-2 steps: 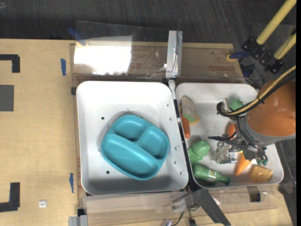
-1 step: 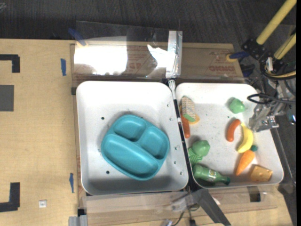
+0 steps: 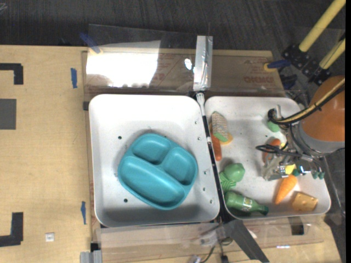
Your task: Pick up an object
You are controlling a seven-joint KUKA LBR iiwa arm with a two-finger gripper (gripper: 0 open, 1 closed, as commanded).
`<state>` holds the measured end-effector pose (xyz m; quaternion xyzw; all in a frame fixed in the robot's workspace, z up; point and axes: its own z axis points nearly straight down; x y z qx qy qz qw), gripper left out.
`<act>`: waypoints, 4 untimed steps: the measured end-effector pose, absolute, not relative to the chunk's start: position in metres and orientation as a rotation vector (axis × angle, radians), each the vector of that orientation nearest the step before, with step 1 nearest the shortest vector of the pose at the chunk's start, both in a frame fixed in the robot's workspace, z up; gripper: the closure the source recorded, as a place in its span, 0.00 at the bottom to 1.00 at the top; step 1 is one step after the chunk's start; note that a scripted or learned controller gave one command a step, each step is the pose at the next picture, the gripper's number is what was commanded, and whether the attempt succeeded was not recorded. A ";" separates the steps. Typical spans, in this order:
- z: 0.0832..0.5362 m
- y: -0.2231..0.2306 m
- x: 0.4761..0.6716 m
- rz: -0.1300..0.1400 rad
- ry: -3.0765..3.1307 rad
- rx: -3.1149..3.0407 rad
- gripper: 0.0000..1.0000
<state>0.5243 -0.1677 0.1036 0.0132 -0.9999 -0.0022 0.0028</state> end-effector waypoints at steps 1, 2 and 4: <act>0.245 -0.226 0.525 0.012 -3.137 0.347 1.00; 0.240 -0.223 0.524 0.002 -3.129 0.350 0.00; 0.114 -0.173 0.515 0.003 -3.144 0.272 1.00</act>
